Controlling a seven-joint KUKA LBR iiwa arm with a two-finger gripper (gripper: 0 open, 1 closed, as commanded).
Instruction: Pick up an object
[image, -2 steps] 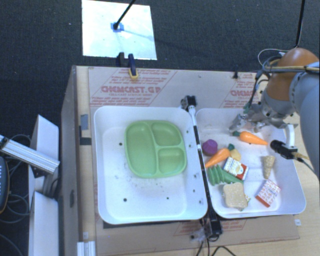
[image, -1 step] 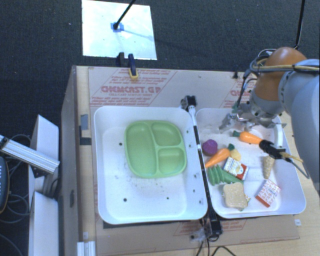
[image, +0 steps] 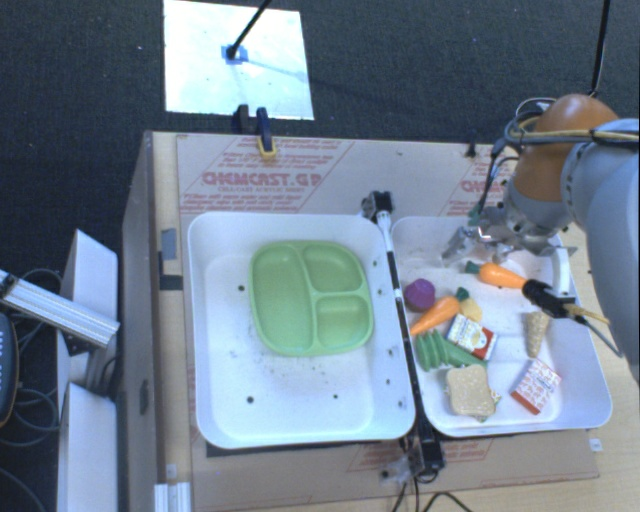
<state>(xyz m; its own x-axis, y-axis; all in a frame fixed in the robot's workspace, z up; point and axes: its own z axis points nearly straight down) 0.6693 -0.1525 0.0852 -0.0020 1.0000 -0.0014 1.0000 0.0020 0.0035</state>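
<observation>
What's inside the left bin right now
A green divided plate lies in the left bin, its three compartments bare. The bin floor under the plate is covered.

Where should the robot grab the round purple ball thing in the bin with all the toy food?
Probably straight down from above, fingers closing across the middle of the small round purple ball. It is round, so any width works, but the orange toy carrot lies close on its lower right, so pinching across its upper-left and lower-right sides looks tighter.

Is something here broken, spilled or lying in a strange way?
Nothing looks damaged or spilled. The green divided plate lies flat in the left bin. The toy foods sit loosely jumbled in the right bin, with the gripper above its far corner.
</observation>
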